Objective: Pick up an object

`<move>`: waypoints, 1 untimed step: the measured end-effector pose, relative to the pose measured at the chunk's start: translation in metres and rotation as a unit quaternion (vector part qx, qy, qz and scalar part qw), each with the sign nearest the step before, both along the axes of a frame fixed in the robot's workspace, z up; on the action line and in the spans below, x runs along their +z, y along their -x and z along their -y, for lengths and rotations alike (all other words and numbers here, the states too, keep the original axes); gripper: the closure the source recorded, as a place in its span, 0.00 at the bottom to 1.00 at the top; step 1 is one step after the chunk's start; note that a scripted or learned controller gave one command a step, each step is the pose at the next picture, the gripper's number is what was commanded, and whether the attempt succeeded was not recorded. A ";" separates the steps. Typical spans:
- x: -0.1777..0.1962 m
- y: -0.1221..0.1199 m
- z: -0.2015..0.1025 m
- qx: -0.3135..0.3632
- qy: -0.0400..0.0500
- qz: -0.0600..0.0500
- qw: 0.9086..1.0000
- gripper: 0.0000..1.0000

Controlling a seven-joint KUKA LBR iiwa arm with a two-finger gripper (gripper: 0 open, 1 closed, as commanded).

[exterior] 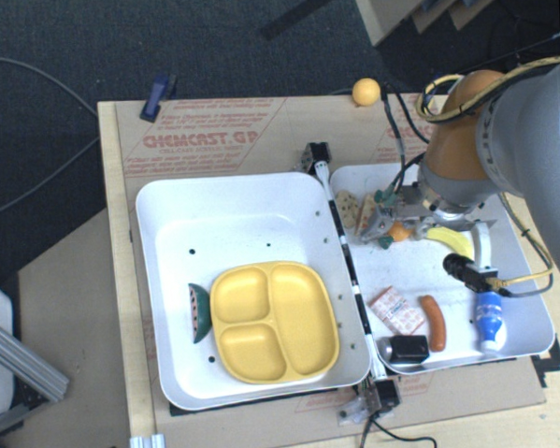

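The arm (500,132) is down over the far end of the right bin (538,331), by a banana (449,238); whether anything is gripped, I cannot tell. A sausage (435,321) and bottle (489,320) lie near. The left bin (168,224) holds a yellow tray (271,320). The bench (210,138) reads "CHEMCAST GP".

A blue clip (157,98) lies on the bench's (219,137) far left corner, and a small orange ball (367,91) sits at its far edge, further right. Red lettering (201,138) marks the bench's brown surface. A grey cable (29,82), possibly loose, curves across the dark floor (43,175) at left.
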State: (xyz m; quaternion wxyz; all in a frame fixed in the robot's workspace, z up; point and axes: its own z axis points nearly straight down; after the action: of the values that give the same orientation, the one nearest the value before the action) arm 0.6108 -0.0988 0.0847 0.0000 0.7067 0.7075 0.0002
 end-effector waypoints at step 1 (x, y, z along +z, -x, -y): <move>-0.005 -0.049 0.004 -0.003 -0.002 -0.017 1.000 0.00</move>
State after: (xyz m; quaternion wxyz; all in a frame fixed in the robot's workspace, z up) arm 0.6594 -0.1030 0.0797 -0.0133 0.7085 0.7055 -0.0106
